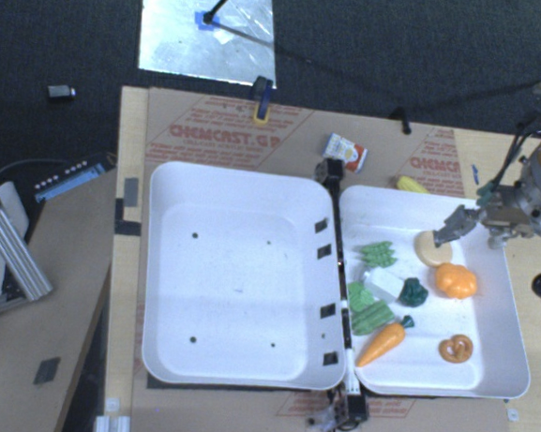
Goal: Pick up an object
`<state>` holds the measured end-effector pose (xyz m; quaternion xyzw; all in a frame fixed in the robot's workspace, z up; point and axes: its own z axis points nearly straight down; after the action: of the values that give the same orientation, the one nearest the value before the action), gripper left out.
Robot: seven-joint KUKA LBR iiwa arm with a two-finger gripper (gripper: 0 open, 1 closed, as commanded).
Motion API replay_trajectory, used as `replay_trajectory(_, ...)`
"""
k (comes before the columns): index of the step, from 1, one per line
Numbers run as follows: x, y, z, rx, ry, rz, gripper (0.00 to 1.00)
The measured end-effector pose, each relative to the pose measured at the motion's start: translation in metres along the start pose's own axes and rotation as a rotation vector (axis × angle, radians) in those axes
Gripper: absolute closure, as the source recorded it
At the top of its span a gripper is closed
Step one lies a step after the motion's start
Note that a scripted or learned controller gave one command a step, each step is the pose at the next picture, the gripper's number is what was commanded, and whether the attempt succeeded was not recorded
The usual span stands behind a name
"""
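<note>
Objects crowd the right white bin [506, 372]: aiming at the pale round piece [428, 249], the gripper [450, 229], finger state unclear, might nudge the orange pepper-like toy [455, 281] touching it.

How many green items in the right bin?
3: a leafy green toy near the divider, a dark green chunk mid-bin, a light green leafy piece above the carrot; overlaps may hide more.

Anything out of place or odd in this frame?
Two things lie outside the bins on the bench: a yellow banana-like toy just behind the right bin, and a small white-and-orange carton behind the gap between the bins. Nothing looks spilled or damaged.
</note>
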<state>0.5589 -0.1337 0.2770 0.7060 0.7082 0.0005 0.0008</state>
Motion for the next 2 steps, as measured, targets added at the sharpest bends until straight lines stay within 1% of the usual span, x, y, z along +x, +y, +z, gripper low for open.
replay_trajectory(1, 0.000, 0.001, -0.011, -0.003, 0.000, -0.003, 1.00)
replay_trajectory(2, 0.009, -0.077, 0.119, 0.016, 0.004, 0.004, 1.00)
